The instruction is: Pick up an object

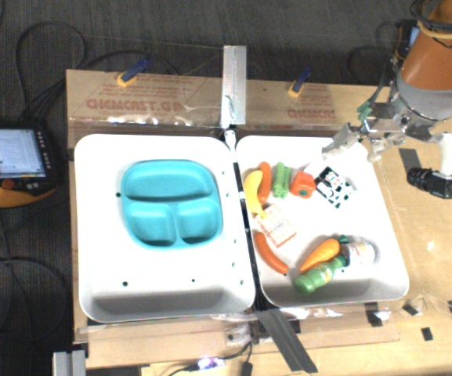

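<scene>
The pincer (pixel 349 141) hovers above the right bin's (pixel 390 241) far edge.

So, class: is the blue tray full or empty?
Empty. All three compartments of the blue tray show bare blue plastic; the toys lie in the right bin.

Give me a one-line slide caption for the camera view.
KUKA arm's gripper poised at the right bin's far corner over toy food; teal divided tray in the left bin.

The arm (pixel 433 45) runs off the right edge — its upper links cut away.
</scene>
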Robot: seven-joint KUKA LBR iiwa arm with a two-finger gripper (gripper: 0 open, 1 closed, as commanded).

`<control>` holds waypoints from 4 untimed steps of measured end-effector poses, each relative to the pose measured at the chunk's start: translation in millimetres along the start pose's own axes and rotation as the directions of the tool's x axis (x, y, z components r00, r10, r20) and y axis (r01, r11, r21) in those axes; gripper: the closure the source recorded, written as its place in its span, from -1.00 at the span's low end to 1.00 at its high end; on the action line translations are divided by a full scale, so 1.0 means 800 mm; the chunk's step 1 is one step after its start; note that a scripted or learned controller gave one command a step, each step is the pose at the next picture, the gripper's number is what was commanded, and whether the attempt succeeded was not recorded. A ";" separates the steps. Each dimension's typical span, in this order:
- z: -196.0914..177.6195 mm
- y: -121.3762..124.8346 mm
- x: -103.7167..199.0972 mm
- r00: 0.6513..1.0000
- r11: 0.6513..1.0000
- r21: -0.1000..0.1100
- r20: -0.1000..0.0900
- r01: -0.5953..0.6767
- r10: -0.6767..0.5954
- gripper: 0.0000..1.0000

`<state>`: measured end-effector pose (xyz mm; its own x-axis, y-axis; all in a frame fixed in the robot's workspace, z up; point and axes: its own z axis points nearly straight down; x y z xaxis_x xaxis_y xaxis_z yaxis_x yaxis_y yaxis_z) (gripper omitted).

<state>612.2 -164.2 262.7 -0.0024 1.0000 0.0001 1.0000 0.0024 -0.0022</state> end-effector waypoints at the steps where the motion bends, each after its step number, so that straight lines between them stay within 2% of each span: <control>1: 0.166 0.010 -0.004 0.977 0.977 -0.013 0.007 0.211 -0.211 -1.00; 2: 0.190 0.015 -0.027 0.947 0.946 -0.033 0.021 0.322 -0.322 -1.00; 3: 0.169 -0.029 -0.028 0.937 0.937 -0.013 0.011 0.349 -0.349 -1.00; 4: 0.211 0.024 -0.035 0.932 0.932 -0.001 0.004 0.361 -0.361 -1.00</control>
<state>630.8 -192.0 93.6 -0.3637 0.9315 -0.0030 0.9315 0.3637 -0.0010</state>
